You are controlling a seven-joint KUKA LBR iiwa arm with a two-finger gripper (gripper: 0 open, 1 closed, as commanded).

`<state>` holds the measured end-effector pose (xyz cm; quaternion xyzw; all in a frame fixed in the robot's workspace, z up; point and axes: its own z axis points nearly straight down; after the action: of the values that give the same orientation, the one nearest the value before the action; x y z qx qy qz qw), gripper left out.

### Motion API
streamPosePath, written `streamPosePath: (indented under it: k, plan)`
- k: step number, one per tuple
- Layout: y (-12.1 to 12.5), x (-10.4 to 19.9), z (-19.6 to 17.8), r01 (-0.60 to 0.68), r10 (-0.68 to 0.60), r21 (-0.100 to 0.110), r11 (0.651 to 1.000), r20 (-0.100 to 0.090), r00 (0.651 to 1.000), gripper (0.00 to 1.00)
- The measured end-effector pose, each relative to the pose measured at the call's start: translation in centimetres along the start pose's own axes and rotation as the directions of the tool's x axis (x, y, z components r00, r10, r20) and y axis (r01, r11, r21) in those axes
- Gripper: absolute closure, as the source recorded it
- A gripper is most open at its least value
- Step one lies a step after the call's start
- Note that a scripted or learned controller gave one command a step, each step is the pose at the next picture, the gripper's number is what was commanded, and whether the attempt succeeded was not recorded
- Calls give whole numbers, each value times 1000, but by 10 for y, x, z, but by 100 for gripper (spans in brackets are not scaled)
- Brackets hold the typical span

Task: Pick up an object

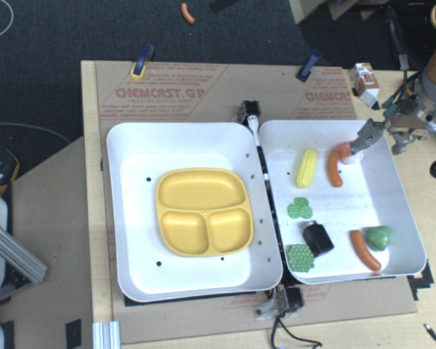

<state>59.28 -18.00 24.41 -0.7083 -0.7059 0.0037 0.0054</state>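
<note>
Sausage (335,166) lies in the right bin (392,195), touched by the gripper (357,149); whether it is grasped cannot be told. Both bins are set on a cardboard-covered bench (203,86) over dark carpet (73,20). The arm is cut off at the frame edge.

Bright, even overhead light washes the two white bins (203,140) nearly featureless; shadows stay faint and short, the dark floor (58,20) murky, everything slightly soft and grainy.

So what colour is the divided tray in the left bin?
Yellow: the divided tray shows plainly in the camera view, in the left bin.
</note>
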Motion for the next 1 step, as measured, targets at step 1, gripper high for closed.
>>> streamPosePath:
  k: [1]
  plan:
    - [2, 1, -8, 3, -3, -14, 1000, 3, 1000, 0]
